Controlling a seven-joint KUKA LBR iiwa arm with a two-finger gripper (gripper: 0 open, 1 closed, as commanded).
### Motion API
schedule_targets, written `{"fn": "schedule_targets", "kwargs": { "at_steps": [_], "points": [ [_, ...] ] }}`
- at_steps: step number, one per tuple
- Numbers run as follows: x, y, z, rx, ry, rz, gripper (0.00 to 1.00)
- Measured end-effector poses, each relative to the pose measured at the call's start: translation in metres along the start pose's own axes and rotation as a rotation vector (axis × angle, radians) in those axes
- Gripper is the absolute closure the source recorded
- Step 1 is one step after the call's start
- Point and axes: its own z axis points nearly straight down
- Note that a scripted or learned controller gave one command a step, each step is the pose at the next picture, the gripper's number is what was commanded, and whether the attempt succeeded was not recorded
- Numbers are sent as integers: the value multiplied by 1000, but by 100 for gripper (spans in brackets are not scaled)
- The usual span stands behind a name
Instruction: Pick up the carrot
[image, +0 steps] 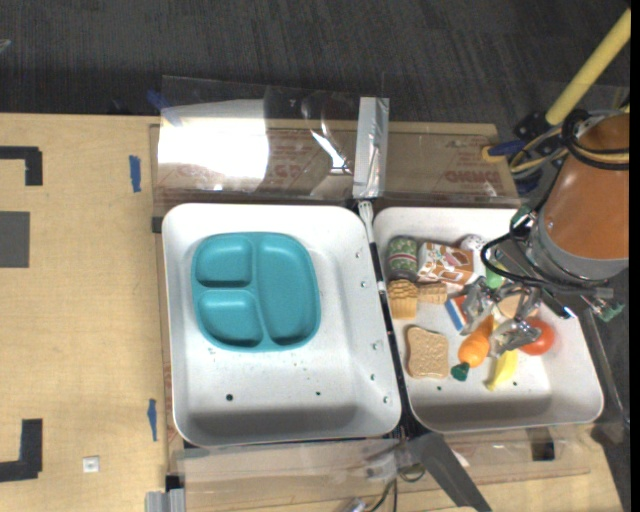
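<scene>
I've got the gripper (503, 322) low in the right white bin (575, 400), over the orange carrot with its green end (473, 350); can't tell its grip. I judge closing and lifting comes next.

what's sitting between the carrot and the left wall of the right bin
In the camera view, a slice of bread lies flat on the bin floor between the carrot and the right bin's left wall.

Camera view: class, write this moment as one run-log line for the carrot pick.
gripper over right bin | carrot lying beside bread slice | grasp not confirmed | teal plate in left bin
</scene>
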Motion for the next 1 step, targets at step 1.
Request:
{"fn": "schedule_targets", "kwargs": {
  "at_steps": [1],
  "points": [
    [-34,20,-24,-4,-1,-242,100]
  ]
}}
